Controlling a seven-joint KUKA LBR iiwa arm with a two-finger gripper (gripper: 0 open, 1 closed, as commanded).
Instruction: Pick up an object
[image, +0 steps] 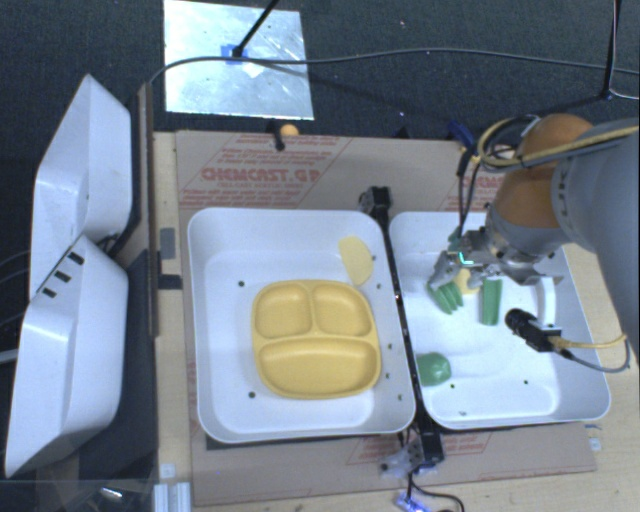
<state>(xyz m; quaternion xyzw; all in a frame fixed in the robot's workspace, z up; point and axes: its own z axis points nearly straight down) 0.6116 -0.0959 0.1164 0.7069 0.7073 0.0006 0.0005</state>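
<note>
- Green things lie in the right bin (580, 400): a ridged green piece (447, 297) near the bin's centre-left, a green stick (489, 301) just beside it at its 3 o'clock, and a rounded green lump (434, 369) well apart at the 6 o'clock of the ridged piece, near the bin's lower left corner.
- Directly above the ridged green piece and the stick hangs the gripper (462, 266); whether anything sits between its fingers, or how they stand, cannot be told from this slanted view.
- From the gripper the grey arm (590, 200) runs off toward 3 o'clock, with an orange band (535, 175) at the gripper's 1 o'clock and cables looping over it.
- A black fitting (527, 329) with a trailing cable lies at 4 o'clock from the gripper, over the bin floor.
- At 9 o'clock from the right bin sits the left bin (205, 330), the two touching along a dark divider.
- A yellow compartment tray (316, 337) lies flat in the middle of the left bin.
- A pale yellow oval piece (357, 259) rests at the tray's 1 o'clock, close to the divider.
</note>
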